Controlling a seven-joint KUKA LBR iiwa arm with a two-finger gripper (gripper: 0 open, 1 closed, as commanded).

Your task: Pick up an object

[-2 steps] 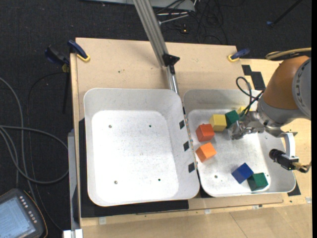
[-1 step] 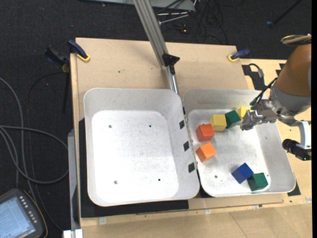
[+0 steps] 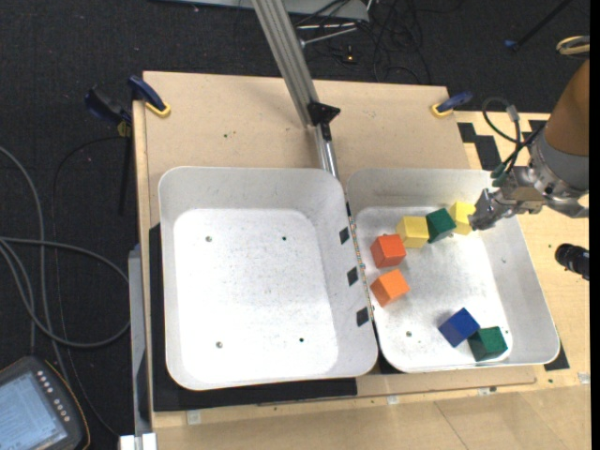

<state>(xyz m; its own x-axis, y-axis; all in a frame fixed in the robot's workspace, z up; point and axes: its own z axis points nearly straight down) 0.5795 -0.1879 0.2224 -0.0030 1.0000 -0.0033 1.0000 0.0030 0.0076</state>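
Several small blocks lie in the right bin [image 3: 525,261]. A yellow block [image 3: 412,230], a green block [image 3: 439,224] and a second yellow block [image 3: 461,217] form a row near the bin's far side. A red-orange block [image 3: 388,248] and an orange block [image 3: 390,286] sit by the bin's left wall. A blue block [image 3: 458,326] and a dark green block [image 3: 488,342] rest near the front right corner. My gripper [image 3: 485,212] reaches in from the right and hangs low, right beside the second yellow block, on its right side.
The left bin [image 3: 178,251] stands beside the right one, with black clips on the shared wall. A slanted metal pole [image 3: 286,50] crosses the bench's far side. Blue-and-yellow clamps [image 3: 148,95] hold the board's far corners.
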